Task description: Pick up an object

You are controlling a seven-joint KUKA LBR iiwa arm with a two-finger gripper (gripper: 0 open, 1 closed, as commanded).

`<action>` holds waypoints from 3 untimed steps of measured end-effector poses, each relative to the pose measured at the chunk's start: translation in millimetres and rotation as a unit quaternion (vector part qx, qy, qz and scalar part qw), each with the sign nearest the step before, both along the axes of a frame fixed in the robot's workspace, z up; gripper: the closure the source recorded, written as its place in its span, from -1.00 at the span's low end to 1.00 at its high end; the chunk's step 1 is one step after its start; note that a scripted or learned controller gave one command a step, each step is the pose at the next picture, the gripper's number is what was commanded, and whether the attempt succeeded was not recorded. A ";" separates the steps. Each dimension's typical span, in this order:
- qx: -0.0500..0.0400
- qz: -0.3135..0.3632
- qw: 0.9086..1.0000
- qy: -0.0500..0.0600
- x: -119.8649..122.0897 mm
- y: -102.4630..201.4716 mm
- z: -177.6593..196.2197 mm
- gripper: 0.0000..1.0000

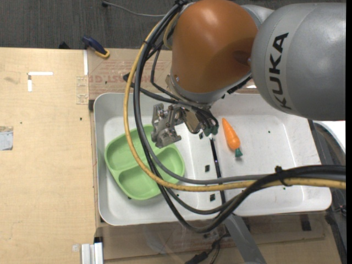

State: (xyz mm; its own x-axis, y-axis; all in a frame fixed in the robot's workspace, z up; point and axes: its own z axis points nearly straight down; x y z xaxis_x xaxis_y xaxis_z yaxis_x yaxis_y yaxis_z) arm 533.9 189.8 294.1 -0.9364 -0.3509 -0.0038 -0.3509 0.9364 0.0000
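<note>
Overhead slanted view of the table with two shallow white bins side by side; the left bin (110, 202) occupies the lower centre of the frame and the right bin (286, 147) the centre right. The grey arm (308, 54), with its orange band (212, 43), enters from the right and covers the upper centre. The gripper (165, 130) hangs over the upper rim of a green divided plate (137, 172), which lies in the left bin, left of centre. How far the jaws stand apart cannot be told, since cables and metal parts crowd the spot, and no object is seen between them. A toy carrot (232, 136) lies in the right bin, just right of centre and apart from the gripper. Its long axis runs nearly up and down the frame with a slight tilt; the orange tip points toward the upper left and the small green stem end toward the lower right. Judged by its look, the carrot is light, stiff and smooth, so it could roll or slip; a grasp across its thick middle, with the jaws closing at right angles to the long axis, seems best. The plate appears light and rigid and offers a thin raised rim to pinch. Yellow and black cables (220, 186) cross both bins.
</note>
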 end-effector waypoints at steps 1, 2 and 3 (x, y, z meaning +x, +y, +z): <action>0.000 0.267 0.964 0.000 -13.1 24.9 5.3 1.00; 0.000 0.627 0.779 0.001 -43.7 9.0 5.1 1.00; 0.000 0.795 0.607 0.000 -2.2 -10.4 -9.2 1.00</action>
State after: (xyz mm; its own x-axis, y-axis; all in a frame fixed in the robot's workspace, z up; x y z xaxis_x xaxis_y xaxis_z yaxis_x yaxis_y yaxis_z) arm 531.7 179.4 284.9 0.5853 -0.8108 -0.0045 -0.8108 -0.5853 -0.0006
